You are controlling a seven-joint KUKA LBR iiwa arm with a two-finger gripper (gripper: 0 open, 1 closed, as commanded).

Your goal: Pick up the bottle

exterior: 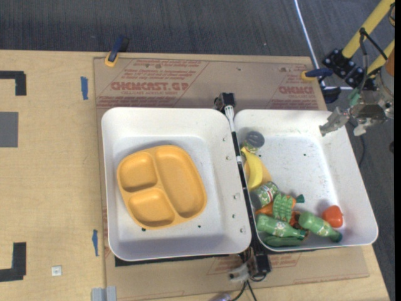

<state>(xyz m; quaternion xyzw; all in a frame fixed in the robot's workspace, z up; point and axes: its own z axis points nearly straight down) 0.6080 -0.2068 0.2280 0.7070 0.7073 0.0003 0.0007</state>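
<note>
Down at five o'clock in the right-hand shallow white bin (pixel 351 168), a green plastic bottle (pixel 319 227) lies flat, its long axis running ten to four, red cap (pixel 334 216) just beside it. Another green bottle (pixel 279 228) lies at its nine o'clock. Up at two o'clock, the gripper (pixel 351 120) hovers over the bin's rim; whether it is open, I cannot tell.

My gripper (pixel 343 120) was a small grey metal piece with pale silvery fingers (pixel 328 128) and a touch of green on its body. Behind it sat a black bracket (pixel 341 64) with dark cables looping off it, and a yellow strut (pixel 369 21) rose toward the corner.
</note>
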